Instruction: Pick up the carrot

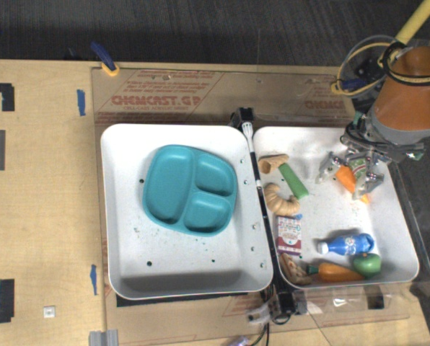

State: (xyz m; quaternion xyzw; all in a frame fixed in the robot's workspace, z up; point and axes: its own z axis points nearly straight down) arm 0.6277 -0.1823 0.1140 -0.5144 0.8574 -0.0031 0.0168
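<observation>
Pincer: gripper [350,177] sits low in the right bin [408,240], near its far right corner, under the orange band of the arm [410,85].
Jaws: apart. You can see metal fingers [328,169] splayed on both sides of the carrot, with a gap on each side. Nothing reads as clamped.
Carrot: the carrot [347,182] is right under the pincer, between the fingers, lying on the bin floor.
Carrot look: short, bright orange, tapered stub. It lies at a slant, and its thin pale end pokes out past the pincer towards the bin's near right side. Its top end is tucked under the wrist, so you can't tell if there's any green there.
Left of pincer: green stick [293,181] lying at a slant, well apart from the carrot. Beyond it are a tan chunk [273,165] and a tan croissant-like piece [282,200] by the bin's left wall.
Below pincer: blue-and-white bottle [346,246] on its side, well apart.
Below and left: red-and-white packet [289,235].
Watch out: second long orange item [335,271] along the near wall, touching a green round thing [369,264]. It's well away from the pincer.
Far left of pincer: left bin [121,193] holding a teal divided plate [190,189].
</observation>
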